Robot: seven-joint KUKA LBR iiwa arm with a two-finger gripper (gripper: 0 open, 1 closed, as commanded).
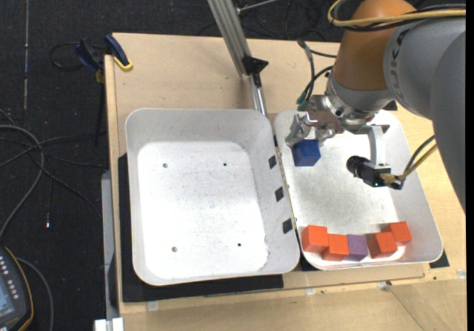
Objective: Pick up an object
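A blue cube (306,153) is pinched between the fingers of the gripper (304,138) above the right bin (415,196); five orange and purple blocks (357,243) are lined along its near edge.

Arm (437,55), entering at 3 o'clock: broad smooth grey casing with a rounded orange band (366,41) above the wrist, a thin yellowish cable (354,1) looping over the band at 12 o'clock and dark cables (311,81) hanging at its 9 o'clock side. Wrist: grey-silver ring beneath the band, carrying a metal gripper (304,133) of angular silver and dark parts. Attachment at 5 o'clock of the wrist: pale bracket with a small black cylindrical unit (368,171) and a thin yellowish lead.
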